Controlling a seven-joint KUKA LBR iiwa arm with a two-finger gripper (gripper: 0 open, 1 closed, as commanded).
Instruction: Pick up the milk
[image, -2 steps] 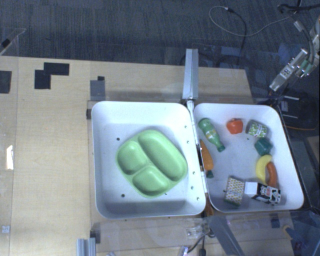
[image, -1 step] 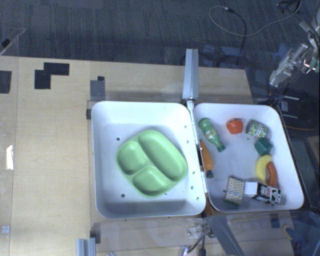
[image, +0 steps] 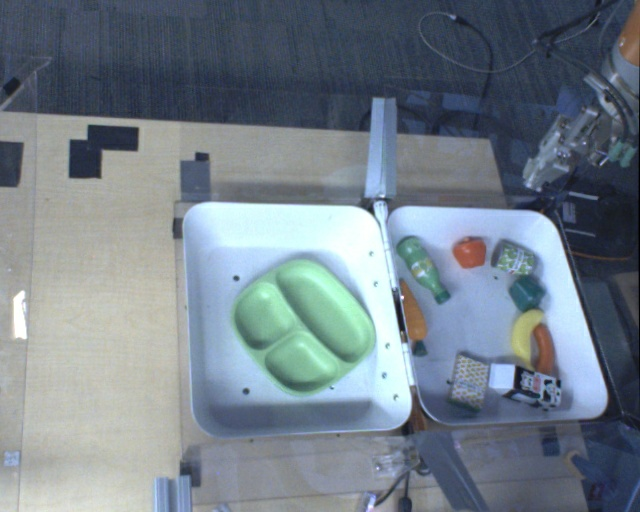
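Note:
The milk (image: 523, 384) is a small white carton with black cow patches. It lies on its side near the front edge of the right bin (image: 575, 300), next to a speckled box (image: 468, 381). My gripper (image: 548, 166) hangs outside that bin, beyond its far right corner and well above the bench. It is far from the milk and nothing is seen in it.
The right bin also holds a green bottle (image: 422, 268), a carrot (image: 413, 316), a tomato (image: 469, 252), a green can (image: 514, 259), a teal cup (image: 527, 293), a banana (image: 524, 333) and a sausage (image: 544, 350). A green divided plate (image: 303, 325) lies in the left bin (image: 210, 300).

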